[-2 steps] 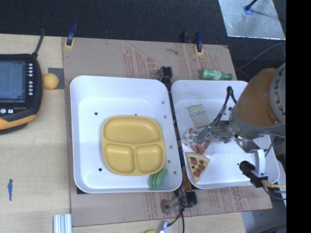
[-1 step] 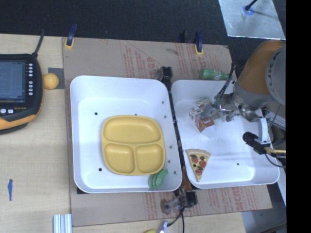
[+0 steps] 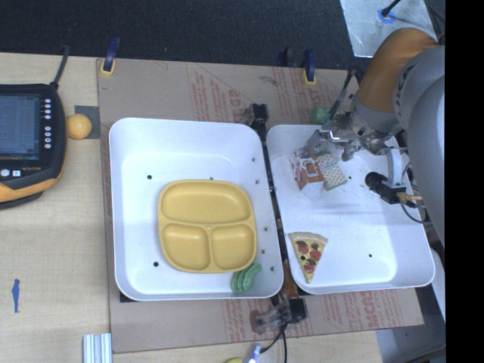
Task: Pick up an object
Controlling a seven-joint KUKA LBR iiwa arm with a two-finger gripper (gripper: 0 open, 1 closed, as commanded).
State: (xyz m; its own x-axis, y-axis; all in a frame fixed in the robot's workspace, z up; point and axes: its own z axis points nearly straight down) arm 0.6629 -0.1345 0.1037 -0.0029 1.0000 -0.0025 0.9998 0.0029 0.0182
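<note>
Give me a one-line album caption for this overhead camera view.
Robot gripper reaches over snack packets in the right bin; pizza slice toy nearby, yellow tray beside.

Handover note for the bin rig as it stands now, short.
End effector: low over the far part of the right bin, at the small snack packets; I cannot tell its grip.
Right bin: snack packets at the far left, toy pizza slice near the front left.
Left bin: yellow divided tray in the middle, green toy at its front right corner.
Done: arm placed at the packets. Left: a confirmed grasp and lift.
</note>
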